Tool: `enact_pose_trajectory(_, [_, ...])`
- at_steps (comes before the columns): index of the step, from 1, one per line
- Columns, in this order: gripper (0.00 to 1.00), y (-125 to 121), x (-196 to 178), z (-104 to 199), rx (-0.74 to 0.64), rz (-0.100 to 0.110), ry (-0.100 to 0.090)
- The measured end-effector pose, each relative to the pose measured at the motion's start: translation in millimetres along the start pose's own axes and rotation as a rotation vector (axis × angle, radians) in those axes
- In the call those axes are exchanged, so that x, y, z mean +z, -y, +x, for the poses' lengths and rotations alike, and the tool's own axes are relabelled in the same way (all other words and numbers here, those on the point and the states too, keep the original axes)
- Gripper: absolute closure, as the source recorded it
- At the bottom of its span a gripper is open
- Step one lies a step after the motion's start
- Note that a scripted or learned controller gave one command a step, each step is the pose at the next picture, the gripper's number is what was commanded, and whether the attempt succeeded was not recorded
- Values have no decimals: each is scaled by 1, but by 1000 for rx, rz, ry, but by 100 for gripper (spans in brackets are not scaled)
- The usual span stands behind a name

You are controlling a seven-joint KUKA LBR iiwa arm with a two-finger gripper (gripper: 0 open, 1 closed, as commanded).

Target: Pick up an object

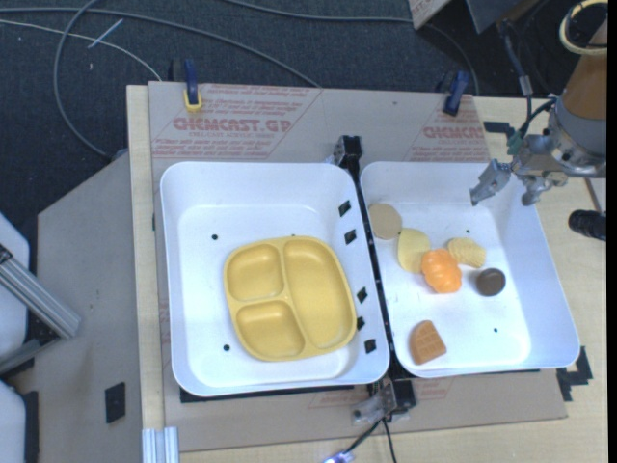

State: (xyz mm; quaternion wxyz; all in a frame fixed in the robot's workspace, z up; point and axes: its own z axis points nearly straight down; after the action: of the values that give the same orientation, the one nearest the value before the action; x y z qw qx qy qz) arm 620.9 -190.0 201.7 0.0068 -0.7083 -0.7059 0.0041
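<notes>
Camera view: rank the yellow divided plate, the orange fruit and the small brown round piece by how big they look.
1. Yellow divided plate, by far the largest.
2. Orange fruit.
3. Small brown round piece, the smallest.

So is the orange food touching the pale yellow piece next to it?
Touching. In the camera view, the orange piece presses against the lower right edge of the pale yellow piece in the right bin, with no white floor showing between them.
</notes>
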Motion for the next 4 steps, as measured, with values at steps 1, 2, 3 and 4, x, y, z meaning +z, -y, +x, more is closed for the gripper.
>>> enact_pose_trajectory(1, [0,-3,-9,1,-4,-15,3])
enact_pose_trajectory(2, [0,-2,52,3,-4,-11,2])
enact_pose_trajectory(3, [0,5,99,9,-4,-11,2])
enact_pose_trajectory(4, [0,5,117,10,-4,-12,3])
